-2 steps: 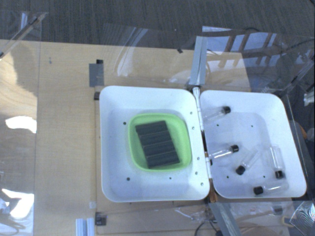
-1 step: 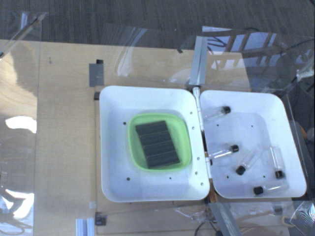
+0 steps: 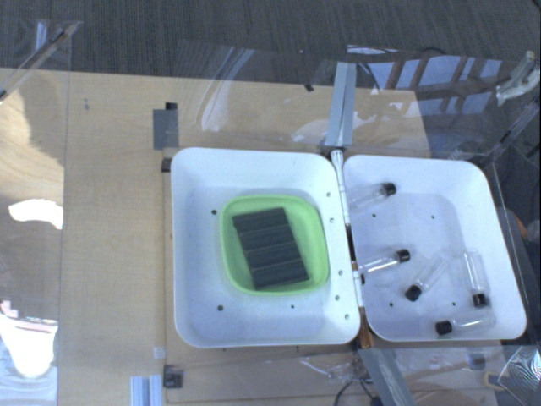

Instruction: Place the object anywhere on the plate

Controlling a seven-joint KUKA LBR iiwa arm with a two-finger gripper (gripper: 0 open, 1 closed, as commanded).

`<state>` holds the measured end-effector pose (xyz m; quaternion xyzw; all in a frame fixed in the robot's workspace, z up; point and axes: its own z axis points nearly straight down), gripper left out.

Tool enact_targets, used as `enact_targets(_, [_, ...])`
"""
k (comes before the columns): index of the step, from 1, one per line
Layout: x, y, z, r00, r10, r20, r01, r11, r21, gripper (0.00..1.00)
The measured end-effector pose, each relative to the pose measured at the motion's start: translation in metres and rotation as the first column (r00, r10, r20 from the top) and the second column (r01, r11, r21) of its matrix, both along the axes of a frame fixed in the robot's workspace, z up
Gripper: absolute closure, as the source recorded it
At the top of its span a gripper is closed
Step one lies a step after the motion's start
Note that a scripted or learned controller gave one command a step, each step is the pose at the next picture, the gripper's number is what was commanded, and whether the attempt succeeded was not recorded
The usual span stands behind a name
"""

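Five vials (image 3: 382, 263) beside green plate (image 3: 314, 245)

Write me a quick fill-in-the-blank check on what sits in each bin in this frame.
1. The green plate sits in the ____ bin of the camera view.
2. On the plate lies a dark, ribbed ____ block.
3. The clear vials with black caps number ____.
4. All the vials lie in the ____ bin.

Missing words: left; rectangular; five; right

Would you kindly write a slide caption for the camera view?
Left bin holds a green plate bearing a dark ridged block; right bin holds five clear vials with black caps.
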<state>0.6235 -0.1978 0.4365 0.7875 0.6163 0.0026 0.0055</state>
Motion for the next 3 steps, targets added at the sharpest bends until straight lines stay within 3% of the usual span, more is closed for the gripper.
enact_targets(1, [0.0430, 0.0022, -0.0001, 1.000, 0.021, 0.000, -0.021, 1.000, 0.000, 0.00])
enact_targets(2, [0.0361, 0.0006, 0.0002, 0.999, -0.053, -0.002, 0.053, 0.999, 0.002, 0.00])
enact_targets(3, [0.0450, 0.0011, 0.0010, 0.999, -0.051, 0.001, 0.051, 0.999, 0.000, 0.00])
